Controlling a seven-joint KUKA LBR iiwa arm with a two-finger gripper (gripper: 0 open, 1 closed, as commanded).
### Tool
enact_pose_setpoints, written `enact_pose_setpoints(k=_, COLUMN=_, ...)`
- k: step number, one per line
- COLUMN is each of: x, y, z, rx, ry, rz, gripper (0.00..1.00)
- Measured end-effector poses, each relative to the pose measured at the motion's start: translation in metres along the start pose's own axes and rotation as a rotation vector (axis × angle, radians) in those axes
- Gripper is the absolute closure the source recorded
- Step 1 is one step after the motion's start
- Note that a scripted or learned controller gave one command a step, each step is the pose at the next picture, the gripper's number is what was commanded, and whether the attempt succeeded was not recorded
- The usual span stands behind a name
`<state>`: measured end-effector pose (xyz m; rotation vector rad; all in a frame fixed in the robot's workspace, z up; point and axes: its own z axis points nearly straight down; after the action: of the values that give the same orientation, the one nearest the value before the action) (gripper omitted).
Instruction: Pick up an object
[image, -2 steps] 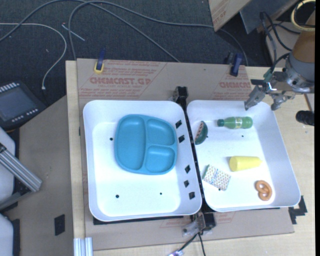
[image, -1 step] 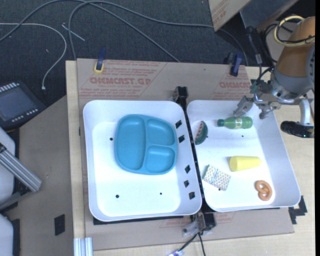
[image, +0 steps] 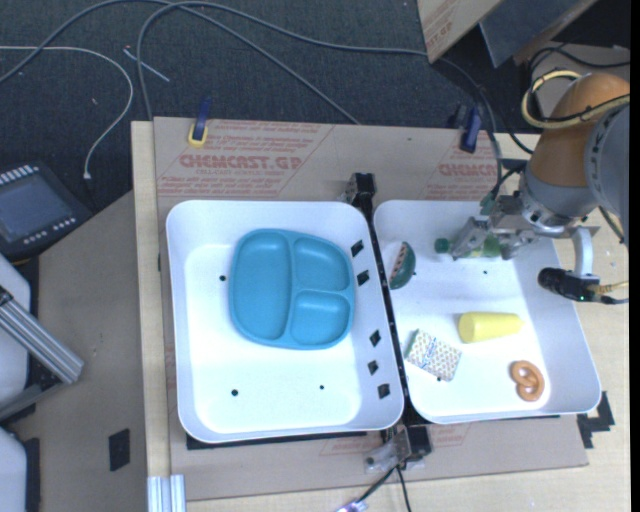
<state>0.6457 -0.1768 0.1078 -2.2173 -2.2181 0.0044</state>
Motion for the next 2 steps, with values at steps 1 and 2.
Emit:
enact_pose_setpoints(k=1, x=0.000, y=0.002, z=-0.016, rx=-0.008, ry=-0.001, rz=-0.001, gripper=1.00)
enact_pose_setpoints(k=2, x=-0.003, y=0.000, z=-0.060, rx=-0.010, ry=-0.002, rz=0.001, gripper=1.00)
